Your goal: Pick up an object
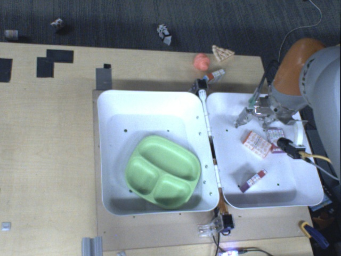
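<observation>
The packet (pixel 257 144) lies flat in the right bin (pixel 230 159), near the middle. The gripper (pixel 253 125) hangs just behind it, toward the back wall. Its fingers are spread wide apart and there is nothing between them. The arm (pixel 319 84) comes in from the right and bends down over the back of this bin.

The packet is away from all the walls. There is bare white floor to its left and in front of it. A small dark tube (pixel 251 181) with a red end lies nearer the front, apart from the packet.

The packet is small, red and white, and turned a bit crooked.

The left bin (pixel 105 143) holds a big green plate (pixel 162 170). A pink ball (pixel 201 62) sits on the counter (pixel 48 153) behind the bins.
</observation>
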`<action>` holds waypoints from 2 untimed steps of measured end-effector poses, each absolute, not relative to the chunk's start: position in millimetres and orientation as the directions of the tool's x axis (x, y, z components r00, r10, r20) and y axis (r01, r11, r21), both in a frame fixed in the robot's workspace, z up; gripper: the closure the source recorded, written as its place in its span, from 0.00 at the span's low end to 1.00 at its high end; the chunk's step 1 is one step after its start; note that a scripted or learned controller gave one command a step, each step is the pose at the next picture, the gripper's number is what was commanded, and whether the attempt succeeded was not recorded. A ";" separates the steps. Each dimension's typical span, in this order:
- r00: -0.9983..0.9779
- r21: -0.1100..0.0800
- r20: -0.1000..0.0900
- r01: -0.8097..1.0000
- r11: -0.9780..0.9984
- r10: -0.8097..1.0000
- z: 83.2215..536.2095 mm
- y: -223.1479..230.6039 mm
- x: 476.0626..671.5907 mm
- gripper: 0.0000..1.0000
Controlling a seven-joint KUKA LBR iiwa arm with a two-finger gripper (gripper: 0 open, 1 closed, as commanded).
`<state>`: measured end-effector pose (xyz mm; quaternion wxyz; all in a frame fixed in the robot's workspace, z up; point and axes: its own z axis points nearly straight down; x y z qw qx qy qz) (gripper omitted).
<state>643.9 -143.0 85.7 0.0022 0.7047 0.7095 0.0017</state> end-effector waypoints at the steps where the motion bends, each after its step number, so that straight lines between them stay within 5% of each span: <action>1: -0.002 0.006 -0.001 1.000 0.002 1.000 86.2 -139.5 589.7 0.00; 2: -0.005 0.012 -0.002 1.000 0.005 1.000 98.3 -139.0 592.0 1.00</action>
